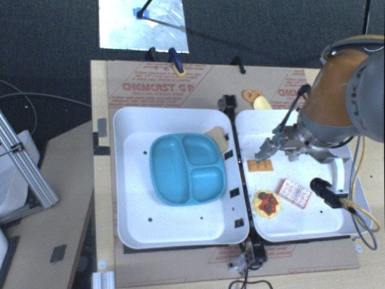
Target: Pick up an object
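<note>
The gripper hangs low over the right bin, its tips just above the near edge of the orange waffle piece, which lies flat on the bin floor close to the divider between the two bins. Whether the fingers are spread or pressed together cannot be told from this slant; nothing shows between them.

The waffle piece looks like a thin, stiff toy of light plastic, so weight should be no trouble. Its flatness is the difficulty: there is little height to pinch, and the likeliest hold is across its two short edges, tips pressed right down to the floor, or it may skid away on the smooth white surface.

Near it lie a small round pizza toy, toward the front of the bin, and a white-and-red packet beside that; both sit apart from the waffle and should not block a straight descent. A yellow banana-like toy rests at the bin's far rim. The bin wall and the divider clips stand near on the left, leaving less room for a finger on that side. The left bin holds a blue divided plate and a tan piece at its edge, well out of the way
</note>
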### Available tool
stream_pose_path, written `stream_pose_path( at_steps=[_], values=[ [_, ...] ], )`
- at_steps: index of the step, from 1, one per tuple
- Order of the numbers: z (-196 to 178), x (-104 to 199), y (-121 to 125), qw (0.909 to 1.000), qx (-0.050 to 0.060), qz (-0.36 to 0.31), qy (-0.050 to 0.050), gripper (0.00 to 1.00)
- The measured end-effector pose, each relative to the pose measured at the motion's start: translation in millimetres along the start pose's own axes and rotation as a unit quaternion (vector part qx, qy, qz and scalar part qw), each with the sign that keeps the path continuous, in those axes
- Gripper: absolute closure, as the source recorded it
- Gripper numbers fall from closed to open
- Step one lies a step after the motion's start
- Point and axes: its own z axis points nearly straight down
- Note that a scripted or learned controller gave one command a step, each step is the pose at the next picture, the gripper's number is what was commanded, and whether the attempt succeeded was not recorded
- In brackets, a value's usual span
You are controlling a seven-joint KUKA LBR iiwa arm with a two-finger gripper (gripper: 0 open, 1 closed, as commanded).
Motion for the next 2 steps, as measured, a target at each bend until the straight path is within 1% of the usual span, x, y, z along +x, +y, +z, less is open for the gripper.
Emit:
stream_pose_path(
  at_steps=[1, 2],
  values=[
    [-85, 66, 46, 1.0000, 0.000, -0.002, 0.002, 0.00],
    [13, 91, 107, 1.0000, 0.007, 0.001, 0.000, 0.00]
  ],
)
